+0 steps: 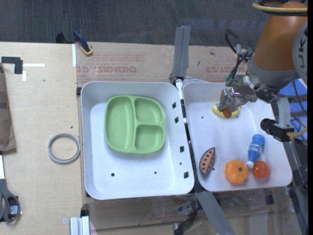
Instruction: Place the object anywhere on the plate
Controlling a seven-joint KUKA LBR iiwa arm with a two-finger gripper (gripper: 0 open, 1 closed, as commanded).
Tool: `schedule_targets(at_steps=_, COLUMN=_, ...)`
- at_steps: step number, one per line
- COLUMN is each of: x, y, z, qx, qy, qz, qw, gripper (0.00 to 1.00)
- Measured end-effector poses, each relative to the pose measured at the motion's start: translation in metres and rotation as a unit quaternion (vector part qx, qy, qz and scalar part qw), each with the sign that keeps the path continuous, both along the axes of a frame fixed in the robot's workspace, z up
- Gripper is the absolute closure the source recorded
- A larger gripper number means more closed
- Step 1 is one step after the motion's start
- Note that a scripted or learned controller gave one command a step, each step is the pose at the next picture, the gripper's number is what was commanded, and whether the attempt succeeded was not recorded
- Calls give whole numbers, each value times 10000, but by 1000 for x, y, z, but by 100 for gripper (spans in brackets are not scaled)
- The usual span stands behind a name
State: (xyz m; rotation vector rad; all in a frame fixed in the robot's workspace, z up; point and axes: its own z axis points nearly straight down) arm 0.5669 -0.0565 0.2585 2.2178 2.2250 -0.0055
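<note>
Right now the gripper (228,102) sits low over the far edge of the right bin (274,180), directly on top of a small yellow and orange toy (226,111). The toy lies just under and slightly nearer than the fingers, touching or nearly so; whether they are clenched on it or released cannot be told from this slant. The green plate (135,124) rests in the left bin (93,175), well apart to the left across the divider, so the coming move probably turns on a leftward carry. Along the right bin's near edge lie a watermelon slice (207,160), an orange pumpkin (236,172), a blue bottle (255,150) and a red ball (261,170).
</note>
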Motion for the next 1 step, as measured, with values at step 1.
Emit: schedule_targets(at_steps=1, x=2, y=67, z=-67, qx=5, qy=8, qz=-14, qw=10000, gripper=100)
